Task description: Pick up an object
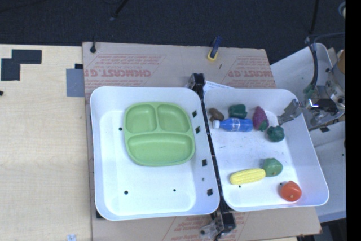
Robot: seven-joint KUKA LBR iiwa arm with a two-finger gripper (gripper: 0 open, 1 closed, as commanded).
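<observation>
Now, seen from above: pincer [289, 112] at right bin [307, 138] rim, released, grasping nothing; just beside it dark green ball [276, 134], purple piece [259, 118], blue bottle [236, 125]; farther off yellow corn [247, 176], red tomato [290, 191]; well apart, green plate [159, 134] in left bin [107, 189]

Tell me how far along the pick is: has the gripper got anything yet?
Nothing looks picked yet. The metal two-finger gripper sits at the right bin's far right edge with nothing between its fingers. The dark green round toy lies nearest it; the yellow corn cob and red tomato toy rest on the shallow white right bin floor. Descent, grasp and lift all remain.
</observation>
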